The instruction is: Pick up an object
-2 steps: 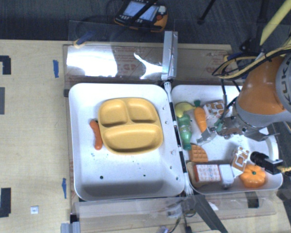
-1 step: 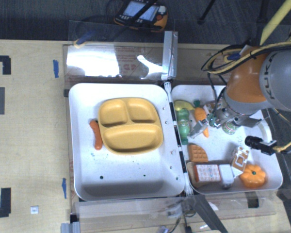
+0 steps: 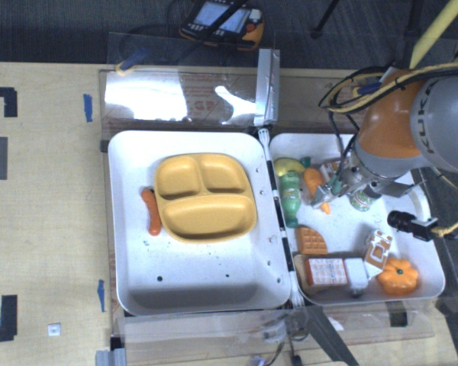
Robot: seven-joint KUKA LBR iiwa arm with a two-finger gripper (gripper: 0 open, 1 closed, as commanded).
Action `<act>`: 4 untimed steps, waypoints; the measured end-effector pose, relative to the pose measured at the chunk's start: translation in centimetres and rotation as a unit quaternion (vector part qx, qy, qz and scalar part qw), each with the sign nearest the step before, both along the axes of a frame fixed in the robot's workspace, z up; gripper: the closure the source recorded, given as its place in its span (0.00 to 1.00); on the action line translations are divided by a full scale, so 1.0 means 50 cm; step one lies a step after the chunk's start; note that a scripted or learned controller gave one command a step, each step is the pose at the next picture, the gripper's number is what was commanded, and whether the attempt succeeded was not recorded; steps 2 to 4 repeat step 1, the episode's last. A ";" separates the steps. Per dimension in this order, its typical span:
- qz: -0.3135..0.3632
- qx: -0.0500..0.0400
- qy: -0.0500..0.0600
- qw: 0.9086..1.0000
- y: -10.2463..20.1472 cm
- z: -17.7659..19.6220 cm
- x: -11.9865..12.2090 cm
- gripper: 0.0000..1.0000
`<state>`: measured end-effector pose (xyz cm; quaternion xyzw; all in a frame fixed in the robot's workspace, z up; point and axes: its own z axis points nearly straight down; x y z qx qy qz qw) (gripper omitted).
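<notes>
The claw (image 3: 330,191) hovers just beside the carrot (image 3: 313,180).

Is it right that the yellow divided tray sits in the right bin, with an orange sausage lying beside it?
Not quite. The camera view shows the yellow divided tray in the left bin, not the right one. The orange sausage does lie beside it.

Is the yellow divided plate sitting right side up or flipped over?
Right side up: the yellow divided plate shows its three hollow compartments facing the camera.
</notes>
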<state>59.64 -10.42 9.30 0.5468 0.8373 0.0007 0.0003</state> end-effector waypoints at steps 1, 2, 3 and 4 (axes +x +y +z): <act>0.081 0.000 0.004 0.997 0.079 0.176 0.094 1.00; 0.081 0.000 0.004 0.997 0.079 0.176 0.094 1.00; 0.081 0.000 0.004 0.997 0.079 0.176 0.094 1.00; 0.081 0.000 0.004 0.997 0.079 0.176 0.094 1.00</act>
